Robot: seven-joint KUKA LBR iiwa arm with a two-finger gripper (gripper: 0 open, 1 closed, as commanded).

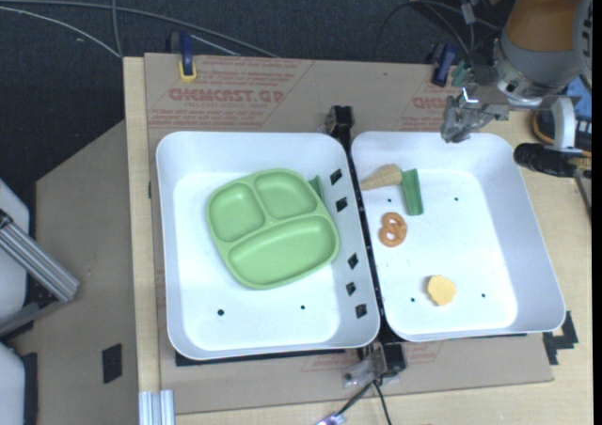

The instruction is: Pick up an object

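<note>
camera view: pincer [458, 130] over right bin [527, 226] far rim, grip state untellable, carrying nothing visible; pretzel [392, 228], green stick [411, 191], yellow piece [440, 290] lie below-left of it, none picked yet.

Left bin [188, 301]: plate [273, 228] inside.
Right bin [513, 254]: wedge [381, 176] and stick [412, 192] at back, pretzel [393, 229] mid, chunk [440, 290] in front.
Hand [461, 122]: over right bin's back rim.

A robotics lab: loose cables [141, 9], clamped board [282, 94], two white bins [188, 320] on a bench.
</note>
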